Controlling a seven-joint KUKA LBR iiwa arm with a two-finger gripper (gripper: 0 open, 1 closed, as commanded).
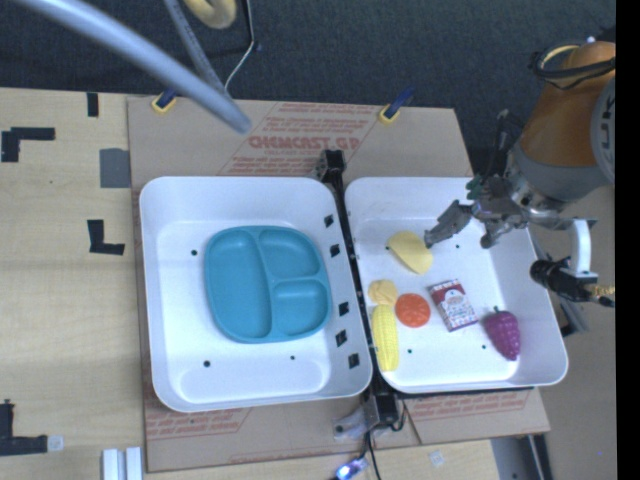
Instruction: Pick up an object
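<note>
The pale wooden worktop (60, 298) carries a brown cardboard sheet (290, 138) and, on it, two shallow white plastic bins side by side. The left bin (170, 208) holds a teal three-compartment plastic tray (268, 283) lying flat near its middle. The right bin (540, 368) holds all the small things, and the grey arm with its orange band (570, 118) reaches over its far right corner.

The tool (470, 226) hangs above the upper part of the right bin with its dark fingers spread apart and nothing between them. The nearest candidate is the pale yellow rounded toy food (410, 252), just to the left of and below the fingers.

The risks, as I judge them, come from shape and crowding. The pale yellow piece is low and rounded, so closing fingers could ride over it or squeeze it out sideways, and a descent slightly off centre would only nudge it toward the bin's dividing wall.

Further down, the yellow toy corn cob (385, 336), the orange round toy fruit (413, 310), the small yellow lump (381, 291) and the red-and-white small carton (454, 305) lie close together. A grasp there could catch two things or knock a neighbour away. The purple toy grape bunch (503, 333) lies apart but near the right wall, where a finger might strike the rim.
</note>
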